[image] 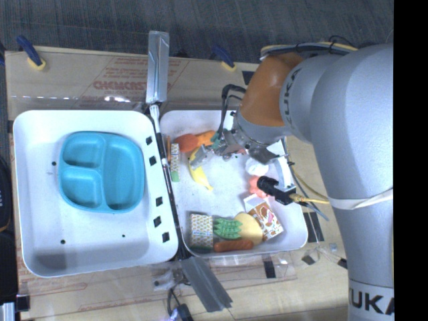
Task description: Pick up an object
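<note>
Dark ribbed floor (80, 5) beyond bench (87, 72)

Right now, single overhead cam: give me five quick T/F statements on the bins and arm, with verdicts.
1. The blue divided plate lies in the left bin. True.
2. The arm's gripper is over the left bin. False: it is over the right bin, near that bin's upper part.
3. A yellow banana-shaped toy lies in the right bin. True.
4. The orange item sits on the blue divided plate. False: it is in the right bin, beside the gripper.
5. A cluster of items, including a green piece, sits along the lower edge of the right bin. True.
</note>
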You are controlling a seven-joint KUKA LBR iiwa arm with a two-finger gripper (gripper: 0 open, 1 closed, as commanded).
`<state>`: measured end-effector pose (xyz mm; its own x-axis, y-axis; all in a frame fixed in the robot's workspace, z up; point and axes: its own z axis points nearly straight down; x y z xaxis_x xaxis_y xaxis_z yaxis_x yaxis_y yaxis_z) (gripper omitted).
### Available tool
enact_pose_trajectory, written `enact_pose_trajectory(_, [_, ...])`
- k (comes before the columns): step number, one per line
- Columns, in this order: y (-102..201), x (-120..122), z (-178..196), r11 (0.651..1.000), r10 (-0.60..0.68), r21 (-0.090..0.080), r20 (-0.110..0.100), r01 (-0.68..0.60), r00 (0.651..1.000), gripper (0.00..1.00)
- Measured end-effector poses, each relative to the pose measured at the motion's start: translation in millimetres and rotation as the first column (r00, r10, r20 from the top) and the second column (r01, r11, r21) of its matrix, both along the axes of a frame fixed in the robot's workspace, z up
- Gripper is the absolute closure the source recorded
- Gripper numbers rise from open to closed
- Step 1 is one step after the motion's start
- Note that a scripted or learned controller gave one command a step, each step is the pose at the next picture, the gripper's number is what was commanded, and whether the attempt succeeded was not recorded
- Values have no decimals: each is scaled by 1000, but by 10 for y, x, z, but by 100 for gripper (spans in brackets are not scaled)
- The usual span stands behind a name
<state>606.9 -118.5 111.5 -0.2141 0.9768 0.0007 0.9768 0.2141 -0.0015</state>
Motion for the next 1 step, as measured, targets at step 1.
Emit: enact_pose_trajectory(1, [124,-525,-210,997,-75,0,-4,75,997,0])
